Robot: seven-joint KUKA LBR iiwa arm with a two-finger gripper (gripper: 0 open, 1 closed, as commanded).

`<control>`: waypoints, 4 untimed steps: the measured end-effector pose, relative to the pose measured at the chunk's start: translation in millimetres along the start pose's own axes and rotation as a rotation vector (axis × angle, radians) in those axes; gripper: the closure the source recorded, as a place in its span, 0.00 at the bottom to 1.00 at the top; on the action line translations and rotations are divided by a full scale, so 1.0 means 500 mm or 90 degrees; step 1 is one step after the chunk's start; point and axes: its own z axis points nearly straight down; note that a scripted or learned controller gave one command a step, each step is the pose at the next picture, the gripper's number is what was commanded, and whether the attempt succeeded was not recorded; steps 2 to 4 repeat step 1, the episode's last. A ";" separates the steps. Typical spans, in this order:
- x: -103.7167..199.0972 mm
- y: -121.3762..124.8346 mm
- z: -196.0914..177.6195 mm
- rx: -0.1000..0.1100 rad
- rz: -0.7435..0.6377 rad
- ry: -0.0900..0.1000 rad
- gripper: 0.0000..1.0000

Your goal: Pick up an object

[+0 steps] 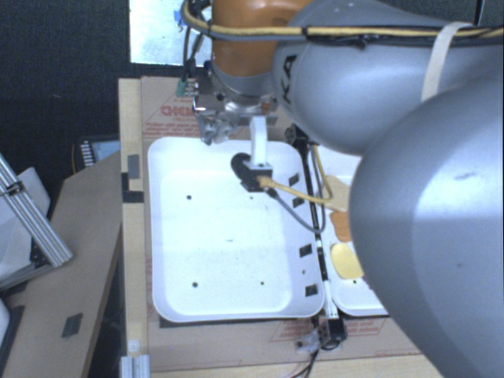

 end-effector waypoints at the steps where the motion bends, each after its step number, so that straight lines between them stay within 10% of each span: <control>1: -0.027 -0.103 -0.250 0.008 -0.001 0.000 1.00; 4: -0.027 -0.103 -0.250 0.008 -0.001 0.000 1.00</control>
